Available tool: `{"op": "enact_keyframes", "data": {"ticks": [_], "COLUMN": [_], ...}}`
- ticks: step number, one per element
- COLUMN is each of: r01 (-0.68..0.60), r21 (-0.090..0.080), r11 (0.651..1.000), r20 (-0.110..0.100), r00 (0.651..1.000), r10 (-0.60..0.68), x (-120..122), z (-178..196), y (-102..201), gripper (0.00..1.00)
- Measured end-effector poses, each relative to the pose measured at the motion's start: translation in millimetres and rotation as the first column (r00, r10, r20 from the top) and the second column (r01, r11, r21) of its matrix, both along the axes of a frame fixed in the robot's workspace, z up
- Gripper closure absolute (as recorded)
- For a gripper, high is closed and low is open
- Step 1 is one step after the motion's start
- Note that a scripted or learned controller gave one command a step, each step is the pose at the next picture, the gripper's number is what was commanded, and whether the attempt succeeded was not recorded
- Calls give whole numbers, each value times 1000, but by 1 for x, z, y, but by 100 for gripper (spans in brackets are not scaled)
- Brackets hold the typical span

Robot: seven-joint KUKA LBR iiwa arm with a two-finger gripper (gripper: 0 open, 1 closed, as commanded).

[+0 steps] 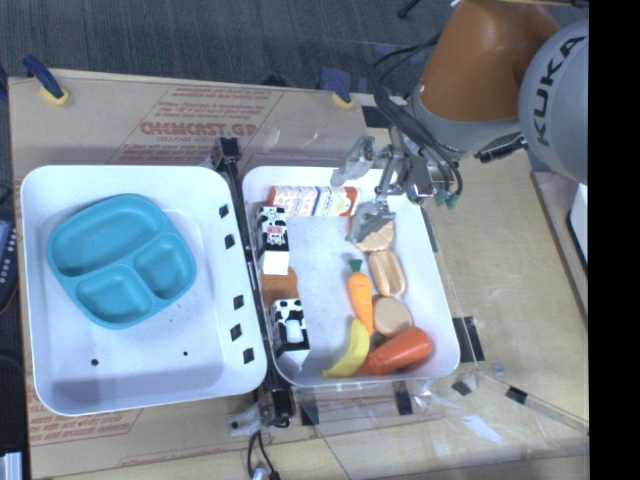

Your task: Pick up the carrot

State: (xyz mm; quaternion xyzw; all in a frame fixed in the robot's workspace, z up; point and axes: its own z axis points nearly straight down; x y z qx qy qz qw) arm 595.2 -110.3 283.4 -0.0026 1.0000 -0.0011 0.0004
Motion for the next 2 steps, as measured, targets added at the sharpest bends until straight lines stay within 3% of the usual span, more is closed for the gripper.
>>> {"op": "enact_keyframes", "data": {"ticks": [1, 2], "r01": [162, 150], "r21": [3, 2], "r11": [987, 989], "r20": [-15, -1], "r00": [987, 989], "r10": [-161, -150], "x": [-60, -54], "z": [-172, -156], "y": [-19, -17], "gripper": [0, 100]}}
